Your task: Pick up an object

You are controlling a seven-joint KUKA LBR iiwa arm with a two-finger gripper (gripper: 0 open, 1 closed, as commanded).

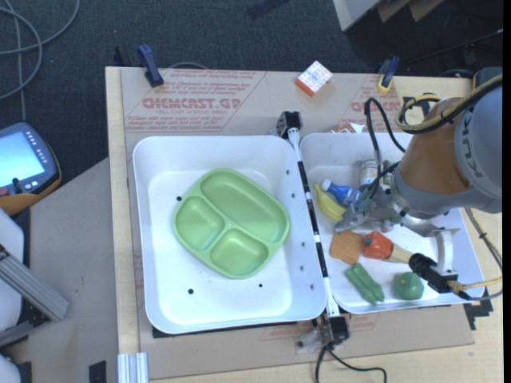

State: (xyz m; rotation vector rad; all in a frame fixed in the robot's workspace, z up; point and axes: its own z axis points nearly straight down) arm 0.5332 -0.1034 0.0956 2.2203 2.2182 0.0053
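Green plate point(231, 223) mid left bin point(152, 174), gripper point(363, 206) over crowded right bin point(471, 246)

Pale green divided plate point(231, 223) in the white left bin point(152, 294). In the white right bin point(339, 144): yellow banana point(328, 203), blue bottle point(340, 191), orange carrot point(377, 246), green pepper point(364, 283).

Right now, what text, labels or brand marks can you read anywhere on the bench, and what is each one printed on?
"CHEMCAST GP": large red letters on the brown protective sheet behind the left bin; the last letters are uncertain.
Smaller red lines above and below that word: too small to read.
Red print on the same sheet behind the right bin: blurred, unreadable.
Small orange-and-white box: markings too small to read.
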